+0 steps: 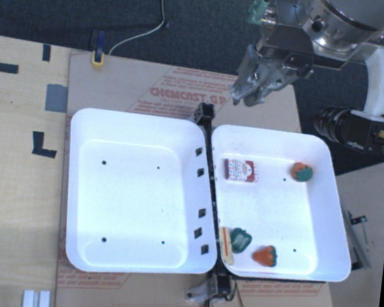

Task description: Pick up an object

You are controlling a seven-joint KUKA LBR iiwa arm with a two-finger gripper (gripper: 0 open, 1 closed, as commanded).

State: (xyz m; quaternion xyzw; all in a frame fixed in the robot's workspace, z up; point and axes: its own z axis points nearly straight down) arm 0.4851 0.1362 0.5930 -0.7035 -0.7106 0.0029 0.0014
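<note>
Judging by this, you've picked nothing yet: the gripper hangs past the right bin's far edge, while the red packet lies inside, untouched.

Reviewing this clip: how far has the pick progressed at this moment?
Nothing looks done: the red-and-white packet, the orange-and-green toy, the green piece and the orange piece all lie in the right bin. In hand: the claw hangs above the bench beyond the bins, nothing visible between its fingers. Left: descend, grasp, lift.
</note>
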